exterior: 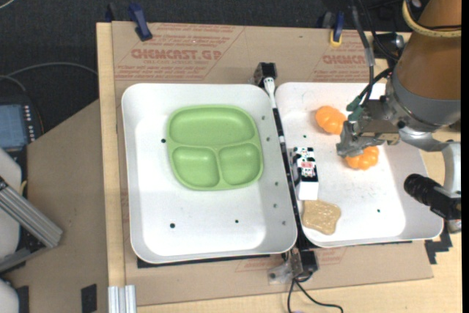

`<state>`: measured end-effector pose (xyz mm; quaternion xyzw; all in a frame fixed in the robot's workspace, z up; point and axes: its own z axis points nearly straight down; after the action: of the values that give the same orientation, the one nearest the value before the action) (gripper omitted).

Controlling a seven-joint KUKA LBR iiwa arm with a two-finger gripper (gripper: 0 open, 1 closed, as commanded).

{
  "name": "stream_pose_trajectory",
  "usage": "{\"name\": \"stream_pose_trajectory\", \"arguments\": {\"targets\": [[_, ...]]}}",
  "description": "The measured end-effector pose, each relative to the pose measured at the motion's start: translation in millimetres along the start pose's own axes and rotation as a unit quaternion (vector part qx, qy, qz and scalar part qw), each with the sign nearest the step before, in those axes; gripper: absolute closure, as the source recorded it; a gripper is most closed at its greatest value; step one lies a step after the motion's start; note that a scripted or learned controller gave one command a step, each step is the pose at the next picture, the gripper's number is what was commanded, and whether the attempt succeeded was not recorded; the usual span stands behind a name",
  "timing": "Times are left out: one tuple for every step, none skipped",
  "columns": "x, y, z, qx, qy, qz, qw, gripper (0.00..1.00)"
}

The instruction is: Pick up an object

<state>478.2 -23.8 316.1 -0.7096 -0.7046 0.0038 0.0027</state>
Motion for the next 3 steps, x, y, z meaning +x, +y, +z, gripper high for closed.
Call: {"name": "stream_pose_trajectory", "arguments": {"targets": [[94, 1, -48, -0.008, 0.001, -0.008, 0.9999, 1.00], [46, 0, -16, -0.002, 0.001, -0.001, 1.0000, 1.00], [-67, 0, 22, -0.002, -0.001, 0.003, 1.0000, 1.00]]}}
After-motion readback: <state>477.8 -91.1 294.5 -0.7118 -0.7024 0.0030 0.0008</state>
